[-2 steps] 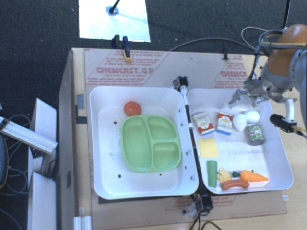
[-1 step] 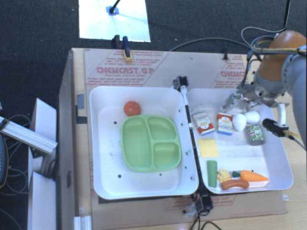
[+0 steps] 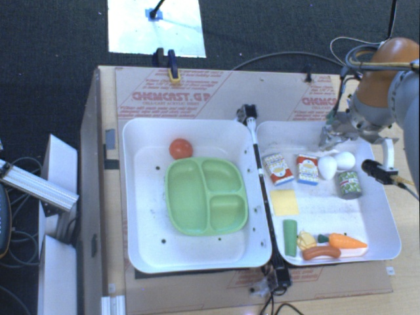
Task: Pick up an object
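Gripper (image 3: 333,138) hovers over right bin (image 3: 387,231) far corner, beside white egg (image 3: 327,168); grip state cannot be told. Small cartons, jar, carrot (image 3: 346,242) lie below. Green tray (image 3: 205,195), tomato (image 3: 181,148) occupy left bin (image 3: 147,241).

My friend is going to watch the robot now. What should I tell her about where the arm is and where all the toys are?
Gripper: at the back of the right bin, low over the white floor, just behind the egg. Nothing shows between its fingers; open or shut cannot be told.
Right bin: two small cartons, egg, dark can, yellow slice, green stick, corn, sausage, carrot.
Left bin: green divided plate, red ball.
Done: nothing lifted yet.
Left: grab one toy and raise it.
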You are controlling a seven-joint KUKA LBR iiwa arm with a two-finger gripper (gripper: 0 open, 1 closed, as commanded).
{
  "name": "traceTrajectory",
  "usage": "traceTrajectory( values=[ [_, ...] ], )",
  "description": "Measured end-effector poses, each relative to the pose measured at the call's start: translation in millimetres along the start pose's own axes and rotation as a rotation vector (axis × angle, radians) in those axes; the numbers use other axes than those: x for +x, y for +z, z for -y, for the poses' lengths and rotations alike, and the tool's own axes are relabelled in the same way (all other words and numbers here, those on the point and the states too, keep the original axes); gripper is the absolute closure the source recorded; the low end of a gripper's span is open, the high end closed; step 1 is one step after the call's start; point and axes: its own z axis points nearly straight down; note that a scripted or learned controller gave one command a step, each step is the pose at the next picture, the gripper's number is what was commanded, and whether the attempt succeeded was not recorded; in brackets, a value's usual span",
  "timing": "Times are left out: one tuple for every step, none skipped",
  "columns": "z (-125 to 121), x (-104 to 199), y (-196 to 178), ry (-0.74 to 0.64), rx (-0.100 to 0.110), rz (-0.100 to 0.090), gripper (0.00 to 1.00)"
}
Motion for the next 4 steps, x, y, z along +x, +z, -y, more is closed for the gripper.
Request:
traceTrajectory(
  values=[
    [0, 0, 0, 0.0, 0.0, 0.0, 0.0],
    [-1, 0, -11, -0.002, -0.003, 0.001, 1.0],
    [-1, 0, -11, -0.002, -0.003, 0.002, 0.0],
    [1, -9, 12, 0.005, 0.004, -0.002, 0.0]
  ],
)
